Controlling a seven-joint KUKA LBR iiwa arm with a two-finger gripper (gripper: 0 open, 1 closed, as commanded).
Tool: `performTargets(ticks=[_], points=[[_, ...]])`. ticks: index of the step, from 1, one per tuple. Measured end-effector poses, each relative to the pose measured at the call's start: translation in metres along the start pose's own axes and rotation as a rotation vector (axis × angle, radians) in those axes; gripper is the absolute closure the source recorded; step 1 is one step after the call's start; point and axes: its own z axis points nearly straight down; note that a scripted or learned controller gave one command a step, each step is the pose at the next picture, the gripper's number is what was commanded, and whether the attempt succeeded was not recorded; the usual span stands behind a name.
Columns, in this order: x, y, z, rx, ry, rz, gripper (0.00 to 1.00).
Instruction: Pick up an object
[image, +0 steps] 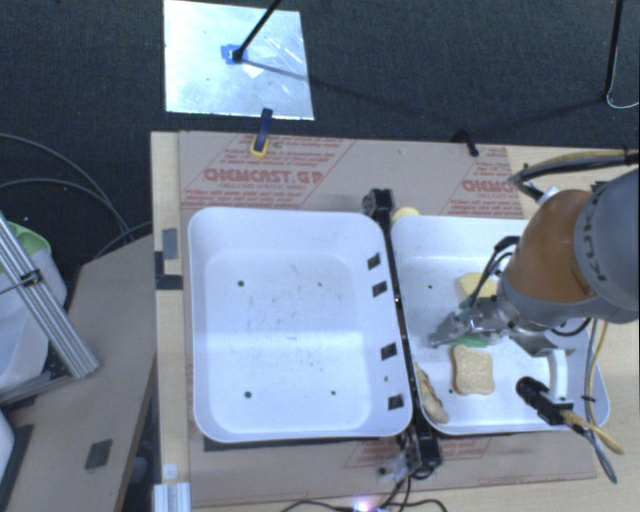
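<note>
My gripper (452, 334) hangs low over the middle of the right bin (430, 250), with the grey arm and its orange band reaching in from the right. Directly below it lies a tan, bread-like block (473, 372). A small greenish thing (472, 342) shows right at the gripper's tip; whether it is held I cannot tell. A yellow object (469, 287) sits just behind the gripper, partly hidden by the wrist. A tan, elongated piece (432, 396) lies against the bin's front left wall.
The left bin (215, 330) stands beside the right one, with a black divider with clips (388, 300) between them. A pale yellow round thing (405, 213) rests on the right bin's far left rim. Cardboard lies under both bins.
</note>
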Motion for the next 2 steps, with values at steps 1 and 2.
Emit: performTargets(ticks=[1,2], points=[[0.0015,0.004,-0.0164,-0.009,-0.001,-0.005,1.0],[0.0016,0.0038,-0.016,-0.009,-0.001,-0.005,0.0]])
